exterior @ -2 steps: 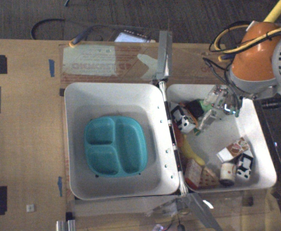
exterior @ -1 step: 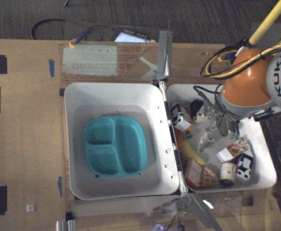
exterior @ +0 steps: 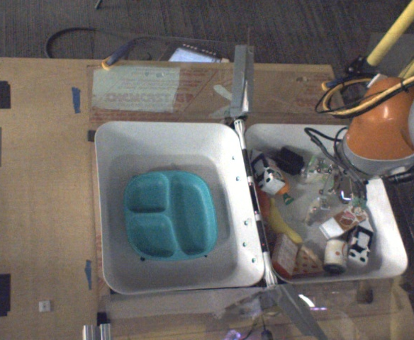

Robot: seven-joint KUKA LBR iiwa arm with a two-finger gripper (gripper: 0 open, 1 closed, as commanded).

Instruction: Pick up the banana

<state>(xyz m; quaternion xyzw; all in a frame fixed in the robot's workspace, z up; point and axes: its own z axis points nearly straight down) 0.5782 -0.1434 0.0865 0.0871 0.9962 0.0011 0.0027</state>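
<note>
The banana is a small yellow curved piece lying in the right bin, near the bin's left wall and among other toys. My gripper hangs over the middle of that bin, below the orange band of the arm. It is to the right of the banana and slightly further back, apart from it. The gripper's lower part looks blurred against the clutter.
A teal divided plate lies in the left bin. Around the banana are a black-and-white cow toy, a black object, a pizza-slice piece, a small can, a white block and another cow-patterned piece.
</note>
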